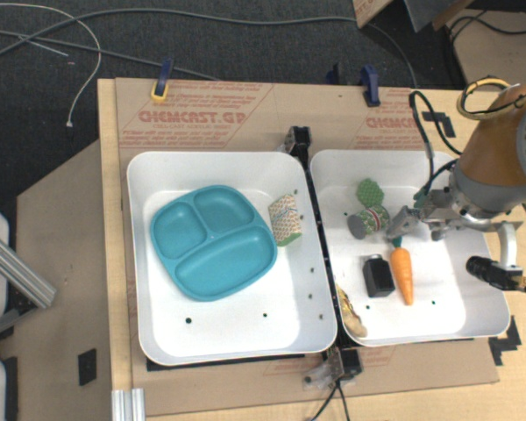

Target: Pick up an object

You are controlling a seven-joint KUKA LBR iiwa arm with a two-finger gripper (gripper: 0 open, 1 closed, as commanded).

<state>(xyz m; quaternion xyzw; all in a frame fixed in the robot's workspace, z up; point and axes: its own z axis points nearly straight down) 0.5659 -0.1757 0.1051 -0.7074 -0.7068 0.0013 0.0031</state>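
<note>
The claw (401,228) hung low in the right-hand shallow white plastic bin (447,323), just above the stubby orange toy carrot (402,274); you could not tell its grip from this angle, and nothing showed between its tips. You were at the approach step, I judge. Next you needed to settle over the carrot, clear of the small black block (378,276) beside it, then close and lift.

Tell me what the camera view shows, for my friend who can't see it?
A grey robot arm's gripper hangs over the right white bin, just above an orange toy carrot, a small black block and a green knobbly toy. The left white bin holds a blue divided plastic plate.
</note>
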